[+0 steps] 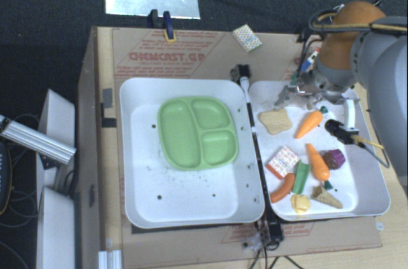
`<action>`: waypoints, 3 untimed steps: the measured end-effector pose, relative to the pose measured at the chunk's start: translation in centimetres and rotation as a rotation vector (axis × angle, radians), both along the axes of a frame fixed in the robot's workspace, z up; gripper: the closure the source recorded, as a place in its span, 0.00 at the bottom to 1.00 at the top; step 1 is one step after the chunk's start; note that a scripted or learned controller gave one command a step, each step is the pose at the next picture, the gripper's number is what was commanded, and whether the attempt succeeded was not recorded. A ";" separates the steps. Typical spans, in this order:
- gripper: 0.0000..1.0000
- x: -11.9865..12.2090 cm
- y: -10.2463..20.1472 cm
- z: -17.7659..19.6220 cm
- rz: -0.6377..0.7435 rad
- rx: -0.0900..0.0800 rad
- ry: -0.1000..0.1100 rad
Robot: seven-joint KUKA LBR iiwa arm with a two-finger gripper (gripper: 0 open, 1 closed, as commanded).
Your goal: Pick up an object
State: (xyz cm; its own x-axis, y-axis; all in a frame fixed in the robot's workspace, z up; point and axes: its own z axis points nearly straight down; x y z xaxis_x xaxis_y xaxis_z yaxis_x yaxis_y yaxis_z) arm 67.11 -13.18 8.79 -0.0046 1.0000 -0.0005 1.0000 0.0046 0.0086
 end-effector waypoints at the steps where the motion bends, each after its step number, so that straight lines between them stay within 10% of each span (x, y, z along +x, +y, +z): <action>1: 0.00 0.0 -3.2 0.0 -0.002 -0.001 0.001; 2: 0.00 0.0 0.9 0.0 0.000 0.000 0.000; 3: 0.00 0.0 -2.3 0.0 -0.002 -0.002 0.000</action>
State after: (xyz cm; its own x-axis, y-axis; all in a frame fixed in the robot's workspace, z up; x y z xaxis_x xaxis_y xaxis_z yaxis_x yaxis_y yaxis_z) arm 67.08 -15.44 8.79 -0.0022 1.0000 -0.0020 1.0000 0.0023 0.0085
